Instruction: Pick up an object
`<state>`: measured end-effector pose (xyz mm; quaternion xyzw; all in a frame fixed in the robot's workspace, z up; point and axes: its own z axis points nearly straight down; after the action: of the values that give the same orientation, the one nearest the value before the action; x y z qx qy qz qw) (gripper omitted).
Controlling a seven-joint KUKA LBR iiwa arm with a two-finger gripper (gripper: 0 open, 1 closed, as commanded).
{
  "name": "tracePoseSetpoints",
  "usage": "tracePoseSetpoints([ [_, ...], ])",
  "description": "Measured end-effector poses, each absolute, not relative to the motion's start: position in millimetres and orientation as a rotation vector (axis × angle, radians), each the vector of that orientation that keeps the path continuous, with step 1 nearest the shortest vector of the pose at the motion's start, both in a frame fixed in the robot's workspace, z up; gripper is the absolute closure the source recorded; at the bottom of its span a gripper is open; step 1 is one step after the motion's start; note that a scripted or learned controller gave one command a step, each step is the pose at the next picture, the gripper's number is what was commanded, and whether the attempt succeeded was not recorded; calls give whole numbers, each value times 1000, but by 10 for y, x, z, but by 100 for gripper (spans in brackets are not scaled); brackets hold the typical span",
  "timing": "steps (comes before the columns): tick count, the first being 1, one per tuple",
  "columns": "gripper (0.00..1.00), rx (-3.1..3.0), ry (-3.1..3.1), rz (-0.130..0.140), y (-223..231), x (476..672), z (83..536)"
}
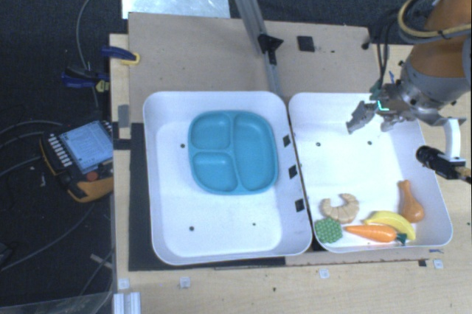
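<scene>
Two white bins [221, 250], w/ small black dots on the floors. In left bin a light blue plate [233, 152], plain, no pattern. In right bin [435, 231]: orange carrot [371, 233] w/ green end, yellow banana [391, 220], green broccoli [329, 231], tan-beige croissant [340, 208], orange-brown drumstick [410, 203]. Grey gripper [375, 118] w/ small teal light; arm [439, 47] grey & orange. Bench top [199, 54] light brown cardboard colour. Floor dark, almost black.
</scene>
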<state>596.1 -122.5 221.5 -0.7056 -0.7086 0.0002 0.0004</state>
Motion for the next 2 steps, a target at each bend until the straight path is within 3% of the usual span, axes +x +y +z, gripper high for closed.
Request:
tracePoseSetpoints([
  [1,0,-2218,-2227,-2,-1225,5968,2228],
  [2,0,-2219,-2225,-1,-1231,6067,1677],
])
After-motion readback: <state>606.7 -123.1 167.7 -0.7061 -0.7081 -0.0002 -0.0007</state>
